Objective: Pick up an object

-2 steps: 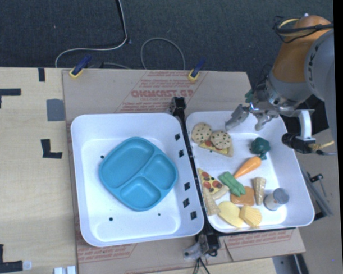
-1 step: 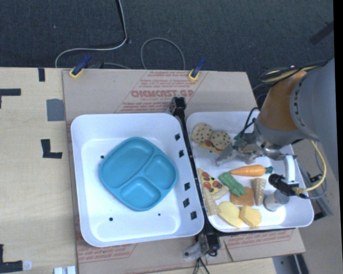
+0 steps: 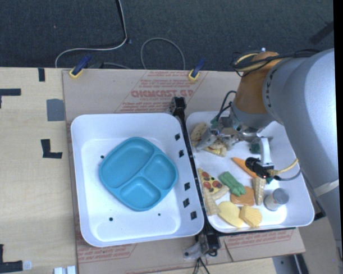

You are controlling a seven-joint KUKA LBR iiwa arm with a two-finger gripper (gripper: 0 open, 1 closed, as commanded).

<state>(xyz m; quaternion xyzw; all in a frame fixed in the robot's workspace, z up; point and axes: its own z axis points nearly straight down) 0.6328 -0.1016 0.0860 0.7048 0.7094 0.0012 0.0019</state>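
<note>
Where the arm reaches: its hand [image 3: 216,133] is low in the right bin's [image 3: 295,213] far-left corner, among pale toy food pieces [image 3: 208,139].
Hand state: cannot tell; wrist and cables hide it.
Candidate objects: pizza slice [image 3: 211,184], green piece [image 3: 233,183], carrot [image 3: 244,165], yellow pieces [image 3: 240,215], all crowded, so picking one cleanly looks awkward.
Left bin [image 3: 85,164]: blue divided plate [image 3: 139,173], lying flat, well apart from the hand.

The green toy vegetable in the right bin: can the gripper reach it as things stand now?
Probably yes. The green toy vegetable lies uncovered on top, and the gripper is in the same right white bin, near its far end.
</note>
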